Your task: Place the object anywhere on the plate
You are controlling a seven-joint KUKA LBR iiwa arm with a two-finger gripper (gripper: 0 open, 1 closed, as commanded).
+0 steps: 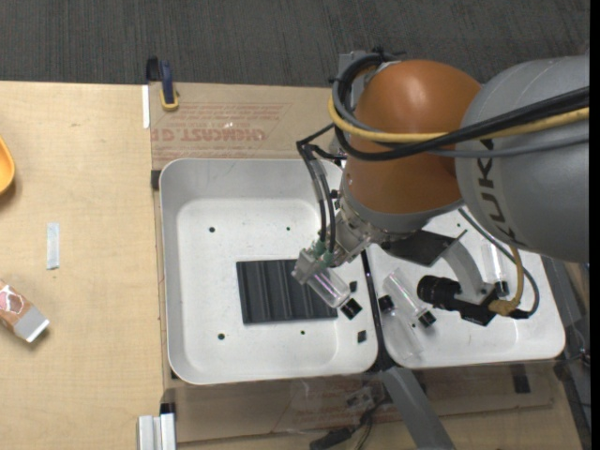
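End effector (323, 277) hangs over black ribbed plate's (277, 292) edge.

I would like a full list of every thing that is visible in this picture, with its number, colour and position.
bins: two, white, side by side
plate: one, dark, ribbed, in the left bin
small blocks: a few, black, near where the bins meet
cardboard sheet: one, brown, red print, behind the left bin
clamp: one, blue, at the sheet's far left corner
orange thing: one, cut off at the left edge
pale strip: one, grey-white, on the bench left of the bins
packet: one, red-brown and white, near the left edge
arm: one, grey with orange band, reaching from the right
hand: one, grey, over the plate's right end
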